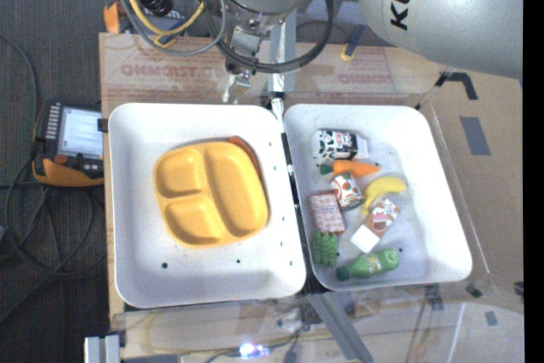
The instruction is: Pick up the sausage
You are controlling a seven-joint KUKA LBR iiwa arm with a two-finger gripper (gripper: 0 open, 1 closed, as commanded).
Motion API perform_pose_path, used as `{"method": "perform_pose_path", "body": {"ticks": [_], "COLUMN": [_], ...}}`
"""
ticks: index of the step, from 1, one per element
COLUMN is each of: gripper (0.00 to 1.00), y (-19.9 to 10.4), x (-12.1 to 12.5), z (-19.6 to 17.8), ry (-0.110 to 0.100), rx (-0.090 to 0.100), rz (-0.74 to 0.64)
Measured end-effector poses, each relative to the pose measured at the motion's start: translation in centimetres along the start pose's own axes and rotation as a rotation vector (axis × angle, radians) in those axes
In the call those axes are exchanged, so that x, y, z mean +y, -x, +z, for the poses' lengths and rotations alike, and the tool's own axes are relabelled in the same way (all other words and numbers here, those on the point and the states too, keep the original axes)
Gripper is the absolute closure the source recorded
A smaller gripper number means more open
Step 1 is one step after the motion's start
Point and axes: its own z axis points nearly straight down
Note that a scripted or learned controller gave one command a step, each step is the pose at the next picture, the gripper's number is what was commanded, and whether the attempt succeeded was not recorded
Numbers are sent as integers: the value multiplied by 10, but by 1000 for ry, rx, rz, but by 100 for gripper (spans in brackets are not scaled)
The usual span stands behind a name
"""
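In the left bin (136, 268) lies a yellow divided plate (211, 191). A thin red-brown strip of the sausage (244, 146) peeks out at the plate's back right edge, and the rest of it is hidden by the plate. The grey arm with its orange band hangs high over the back of the bench. My gripper (252, 81) is above the back rim where the two bins meet, well behind the sausage and apart from it. Nothing shows held in it.
The right bin (442, 183) holds several toy foods: a cow-print carton (337, 144), a carrot (355, 168), a banana (384, 188), a small can (347, 190), a red packet (326, 212) and a green bottle (368, 263). Cables hang at the back left.
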Motion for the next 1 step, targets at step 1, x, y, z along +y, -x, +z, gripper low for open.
{"method": "perform_pose_path", "body": {"ticks": [1], "gripper": [100], "y": [-27], "x": [-21], "z": [-15], "ry": [-4], "rx": [0], "rz": [-3]}}
